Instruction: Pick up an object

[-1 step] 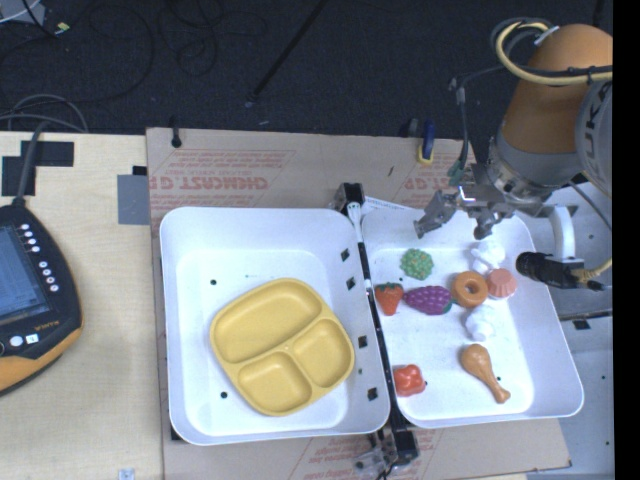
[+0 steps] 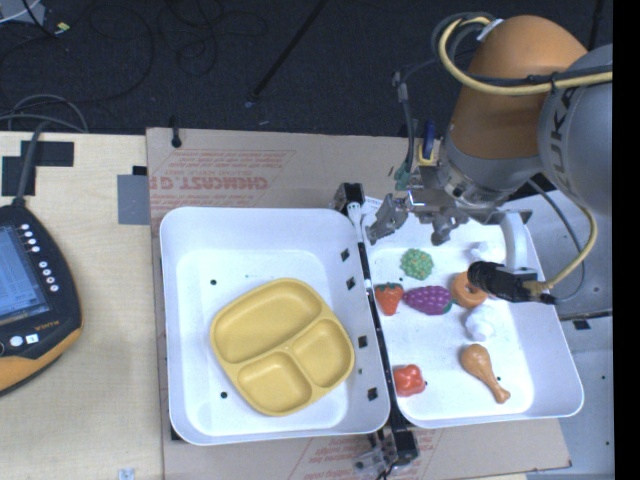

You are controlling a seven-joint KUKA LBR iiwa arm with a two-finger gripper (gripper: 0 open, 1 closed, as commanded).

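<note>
Gripper [image 2: 412, 226] hangs over the right bin's [image 2: 560, 388] far end, fingers spread, holding nothing. Broccoli [image 2: 417, 263] sits just below it, grapes [image 2: 428, 299] and strawberry [image 2: 389, 297] close by. Risk: crowded toys, so fingers may nudge neighbours or close on air.

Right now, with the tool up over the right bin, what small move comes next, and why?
Probably lower the tool a little toward the green broccoli. The tool sits above the right bin, near its far edge, with the broccoli just in front of it, apart from the purple grapes and strawberry. Nothing sits between its fingers.
</note>
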